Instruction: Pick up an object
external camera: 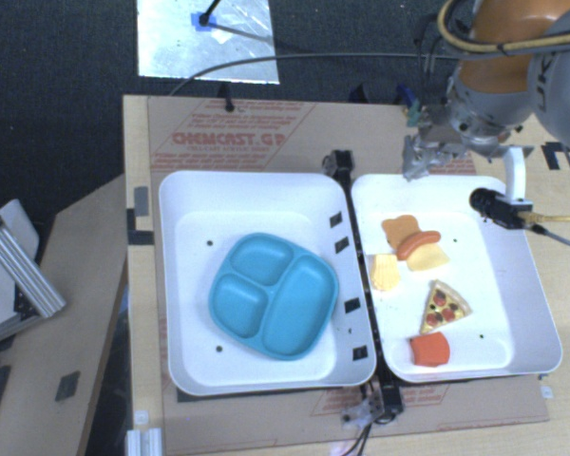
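The right bin (522,283) holds small toy foods: a hot dog (419,243) lying over a tan piece (400,227), a yellow cheese block (386,273), a pizza slice (444,306) and a red-orange block (430,350). My gripper (421,158) hangs over the far left edge of this bin, above and behind the foods, with nothing seen between its fingers. The arm's orange band (524,3) is at the top right.
A blue sectioned plate (273,294) lies in the left bin (185,255). A black divider (353,255) runs between the bins. A black camera mount with a cable (499,207) sits at the right bin's far right rim. A foil sheet (207,27) lies on the dark floor beyond the bench.
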{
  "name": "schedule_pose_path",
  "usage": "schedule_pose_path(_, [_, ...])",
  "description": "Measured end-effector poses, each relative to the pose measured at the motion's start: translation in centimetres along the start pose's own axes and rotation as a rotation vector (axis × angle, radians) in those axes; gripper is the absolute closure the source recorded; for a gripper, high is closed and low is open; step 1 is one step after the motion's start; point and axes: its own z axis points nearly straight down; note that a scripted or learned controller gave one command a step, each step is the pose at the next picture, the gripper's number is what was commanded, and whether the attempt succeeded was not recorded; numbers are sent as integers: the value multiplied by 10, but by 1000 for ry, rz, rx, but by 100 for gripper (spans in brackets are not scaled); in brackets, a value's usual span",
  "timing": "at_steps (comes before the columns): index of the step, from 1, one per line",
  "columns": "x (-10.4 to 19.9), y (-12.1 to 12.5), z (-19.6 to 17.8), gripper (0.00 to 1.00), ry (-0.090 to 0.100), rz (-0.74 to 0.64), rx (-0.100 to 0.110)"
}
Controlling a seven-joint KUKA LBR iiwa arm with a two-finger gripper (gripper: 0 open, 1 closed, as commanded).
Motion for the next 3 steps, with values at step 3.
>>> schedule_pose_path(3, [132, -43, 29, 100, 0, 0, 3])
